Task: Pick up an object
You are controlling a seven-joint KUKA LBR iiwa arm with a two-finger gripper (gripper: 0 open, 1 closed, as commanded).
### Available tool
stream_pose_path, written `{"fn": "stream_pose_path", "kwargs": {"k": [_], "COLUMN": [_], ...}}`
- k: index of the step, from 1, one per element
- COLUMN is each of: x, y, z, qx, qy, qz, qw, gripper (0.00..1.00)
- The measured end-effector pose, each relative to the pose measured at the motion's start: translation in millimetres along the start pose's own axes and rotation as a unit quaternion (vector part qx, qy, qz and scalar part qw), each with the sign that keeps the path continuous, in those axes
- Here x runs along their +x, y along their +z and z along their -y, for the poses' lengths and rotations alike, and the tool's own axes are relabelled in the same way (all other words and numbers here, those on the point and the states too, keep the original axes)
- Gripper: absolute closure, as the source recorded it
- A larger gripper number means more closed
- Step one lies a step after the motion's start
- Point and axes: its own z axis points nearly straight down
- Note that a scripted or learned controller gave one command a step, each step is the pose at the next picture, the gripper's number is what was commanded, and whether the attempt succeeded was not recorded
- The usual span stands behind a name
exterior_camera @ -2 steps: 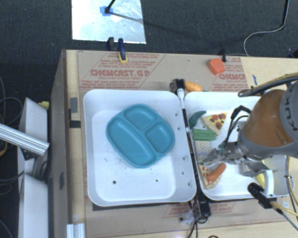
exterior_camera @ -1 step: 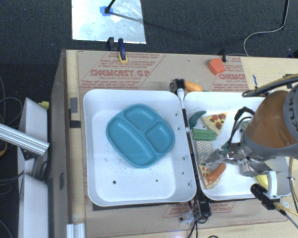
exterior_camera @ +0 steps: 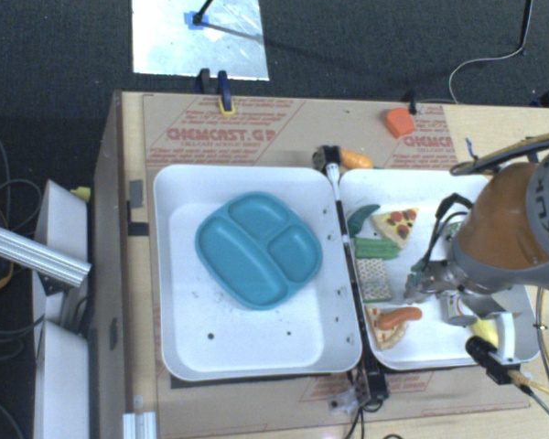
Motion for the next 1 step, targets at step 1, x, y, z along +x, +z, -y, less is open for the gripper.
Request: {"fn": "stream_pose_path", "kwargs": {"k": [1], "x": [-69.7], "y": [-69.7], "z": [-57.3], "qx": [0.005], "qy": [0.001], "qz": [0.002], "qw": [1.0000], "gripper": [1.00]}}
